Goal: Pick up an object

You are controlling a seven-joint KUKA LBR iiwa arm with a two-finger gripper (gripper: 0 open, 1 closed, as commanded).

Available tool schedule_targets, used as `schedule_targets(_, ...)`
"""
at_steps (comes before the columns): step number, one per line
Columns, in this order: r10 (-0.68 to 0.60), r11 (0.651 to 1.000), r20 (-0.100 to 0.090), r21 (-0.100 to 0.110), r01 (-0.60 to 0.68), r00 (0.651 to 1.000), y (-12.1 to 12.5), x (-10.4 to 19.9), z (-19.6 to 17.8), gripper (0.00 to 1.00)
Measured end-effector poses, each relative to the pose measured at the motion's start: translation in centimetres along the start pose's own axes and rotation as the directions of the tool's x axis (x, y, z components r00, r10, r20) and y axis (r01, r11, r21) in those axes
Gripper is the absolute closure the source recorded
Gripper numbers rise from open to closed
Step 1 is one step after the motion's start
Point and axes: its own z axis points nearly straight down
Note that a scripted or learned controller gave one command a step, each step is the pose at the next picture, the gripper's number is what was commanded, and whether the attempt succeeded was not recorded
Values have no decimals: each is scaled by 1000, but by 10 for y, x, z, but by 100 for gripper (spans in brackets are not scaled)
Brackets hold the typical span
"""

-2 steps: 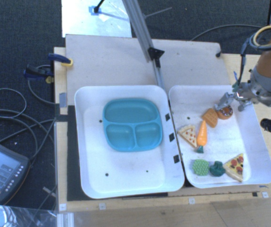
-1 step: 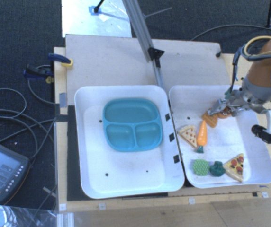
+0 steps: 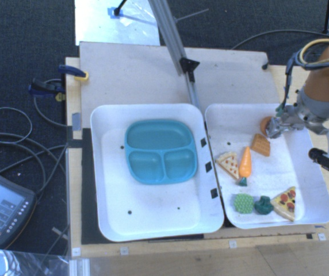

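Observation:
The right bin [image 3: 317, 209] holds several toy foods. An orange round piece [image 3: 264, 123] lies at its far side, with a tan cracker square [image 3: 260, 145] just in front of it. A triangular sandwich slice [image 3: 229, 164] and a carrot [image 3: 245, 162] lie side by side near the bin's left wall. Along the front are a green broccoli [image 3: 244, 203], a dark teal piece [image 3: 263, 204] and a pizza slice [image 3: 286, 202]. My gripper [image 3: 274, 129] hangs low over the far part of this bin, right beside the orange round piece and partly covering it.
A blue divided plate [image 3: 160, 152] sits in the left bin [image 3: 110, 211]. A grey pole [image 3: 170, 30] slants over the bench behind the bins. Cables and a handheld pendant [image 3: 2, 207] lie on the floor to the left.

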Motion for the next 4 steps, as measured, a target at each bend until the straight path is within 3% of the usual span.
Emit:
schedule_targets(2, 3, 1000, 0, 1, -3, 1000, 16, -7, -123, 100)
schedule_targets(3, 3, 1000, -1, 7, -3, 1000, 17, -8, -124, 100)
schedule_targets(4, 0, 1000, -5, 9, 0, 1000, 19, 49, -115, 100)
